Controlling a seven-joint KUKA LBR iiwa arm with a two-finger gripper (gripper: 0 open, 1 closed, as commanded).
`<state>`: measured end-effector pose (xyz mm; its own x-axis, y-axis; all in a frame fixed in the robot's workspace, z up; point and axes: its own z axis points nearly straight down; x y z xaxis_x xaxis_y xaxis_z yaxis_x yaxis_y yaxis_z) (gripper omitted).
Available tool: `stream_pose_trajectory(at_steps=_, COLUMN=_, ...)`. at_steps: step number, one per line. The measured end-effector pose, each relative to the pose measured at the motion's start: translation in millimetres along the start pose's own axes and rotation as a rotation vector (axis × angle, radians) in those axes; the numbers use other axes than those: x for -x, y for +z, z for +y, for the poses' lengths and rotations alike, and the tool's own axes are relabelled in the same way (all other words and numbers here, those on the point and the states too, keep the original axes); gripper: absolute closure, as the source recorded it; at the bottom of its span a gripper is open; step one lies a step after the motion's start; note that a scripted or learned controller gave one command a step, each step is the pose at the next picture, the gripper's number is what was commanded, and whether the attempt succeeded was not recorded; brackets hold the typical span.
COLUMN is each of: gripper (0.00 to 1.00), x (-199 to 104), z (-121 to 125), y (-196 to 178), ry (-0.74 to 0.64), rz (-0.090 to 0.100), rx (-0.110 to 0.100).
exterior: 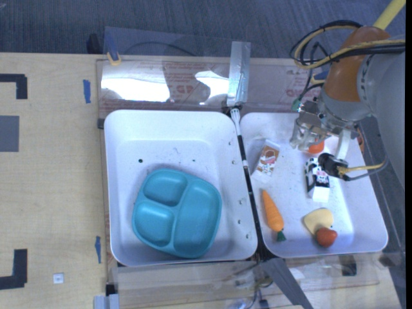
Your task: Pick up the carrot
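Lying well apart — carrot [272,210] near-left of claw [304,138]

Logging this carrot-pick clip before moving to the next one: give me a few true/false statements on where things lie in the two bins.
1. The orange toy carrot lies in the right white bin. True.
2. The teal divided plastic plate sits in the right bin. False: it sits in the left white bin.
3. The gripper is above the carrot. False: it hangs near the right bin's far side, apart from the carrot.
4. A yellow toy with a red tip lies to the right of the carrot. True.
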<state>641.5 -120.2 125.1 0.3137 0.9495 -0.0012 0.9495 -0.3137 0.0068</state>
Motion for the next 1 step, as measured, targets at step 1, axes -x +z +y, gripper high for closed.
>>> stream_pose_trajectory(at_steps=1, gripper=1.0, x=-68.6, z=0.7, y=-81.7, ry=0.582, rz=0.001, rx=-0.005)
